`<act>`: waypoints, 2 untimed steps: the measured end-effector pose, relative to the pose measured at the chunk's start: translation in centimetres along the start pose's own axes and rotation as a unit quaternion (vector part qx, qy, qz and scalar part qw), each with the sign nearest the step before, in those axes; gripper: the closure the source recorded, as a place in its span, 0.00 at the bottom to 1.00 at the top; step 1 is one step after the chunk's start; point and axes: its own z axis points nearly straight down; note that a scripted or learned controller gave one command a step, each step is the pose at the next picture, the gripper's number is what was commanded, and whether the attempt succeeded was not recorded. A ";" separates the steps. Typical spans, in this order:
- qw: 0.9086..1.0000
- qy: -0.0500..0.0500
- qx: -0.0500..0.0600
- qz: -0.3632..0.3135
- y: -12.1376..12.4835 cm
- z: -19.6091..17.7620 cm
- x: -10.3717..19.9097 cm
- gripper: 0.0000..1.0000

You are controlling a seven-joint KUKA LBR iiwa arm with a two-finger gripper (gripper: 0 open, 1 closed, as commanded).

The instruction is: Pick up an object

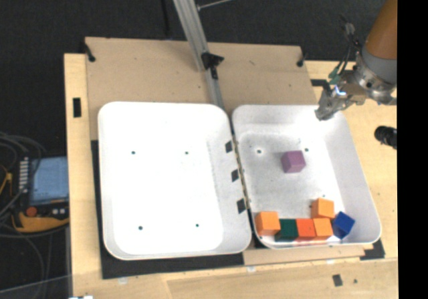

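A purple cube lies alone in the middle of the right bin. Along that bin's near edge sit several blocks: orange ones, a dark green one and a blue one. My gripper hangs over the far right corner of the right bin, well away from the purple cube and with nothing visibly in it. The grey arm with its orange band reaches in from the upper right.
The left bin lies beside the right one, joined by small black clips. A slanted metal rail runs from the top down to the bins' junction. Cables and a blue device sit at the bench's left.
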 end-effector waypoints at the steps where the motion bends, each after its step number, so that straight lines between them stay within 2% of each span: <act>1: 1.000 0.001 0.002 0.000 0.2 -0.8 5.4 1.00; 2: 1.000 0.001 0.003 0.001 -0.6 0.3 10.8 1.00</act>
